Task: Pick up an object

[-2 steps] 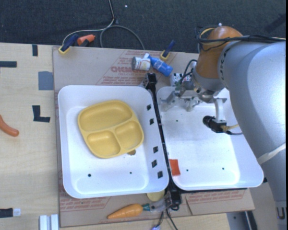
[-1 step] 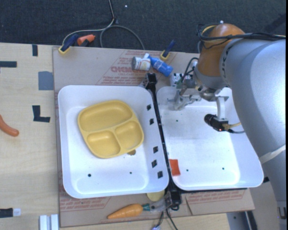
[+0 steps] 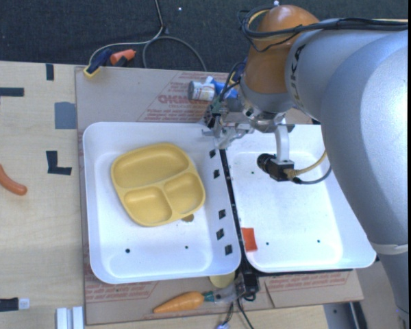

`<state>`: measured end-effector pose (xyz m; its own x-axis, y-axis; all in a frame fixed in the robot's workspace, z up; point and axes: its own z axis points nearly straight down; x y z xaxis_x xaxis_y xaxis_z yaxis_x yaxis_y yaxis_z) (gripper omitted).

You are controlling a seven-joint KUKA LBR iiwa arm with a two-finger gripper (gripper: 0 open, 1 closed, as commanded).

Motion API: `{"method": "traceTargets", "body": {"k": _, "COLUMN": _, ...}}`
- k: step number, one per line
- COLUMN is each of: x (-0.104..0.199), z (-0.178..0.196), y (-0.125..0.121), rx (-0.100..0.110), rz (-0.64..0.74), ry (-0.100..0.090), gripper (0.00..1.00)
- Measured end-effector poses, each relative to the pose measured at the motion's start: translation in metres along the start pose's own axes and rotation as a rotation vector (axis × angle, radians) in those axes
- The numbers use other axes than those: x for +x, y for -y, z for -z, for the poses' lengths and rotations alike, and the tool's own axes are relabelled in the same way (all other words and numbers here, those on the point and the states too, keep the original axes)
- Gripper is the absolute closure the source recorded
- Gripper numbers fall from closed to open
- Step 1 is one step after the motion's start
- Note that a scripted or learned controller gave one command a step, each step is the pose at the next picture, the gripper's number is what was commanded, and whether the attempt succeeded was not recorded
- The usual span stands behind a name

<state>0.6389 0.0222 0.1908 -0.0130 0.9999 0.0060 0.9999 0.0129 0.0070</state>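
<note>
Gripper (image 3: pixel 222 127): above the far end of the divider between the two bins; how wide it stands cannot be told.
Plate (image 3: pixel 157 184): yellow, three compartments, flat in the left bin (image 3: pixel 144 252); near the gripper, to its left and front in the view.
Block (image 3: pixel 248 238): orange, in the right bin (image 3: pixel 294 218) by its left wall; well apart from the gripper, frontward.
Carrot (image 3: pixel 179 302): outside the bins, beyond their front edge.
</note>
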Motion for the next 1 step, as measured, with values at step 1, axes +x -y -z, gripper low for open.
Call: {"method": "traceTargets", "body": {"k": 1, "x": -0.0482, "z": 0.0125, "y": -0.0027, "rx": 0.007, "rz": -0.015, "ry": 0.007, "gripper": 1.00}}
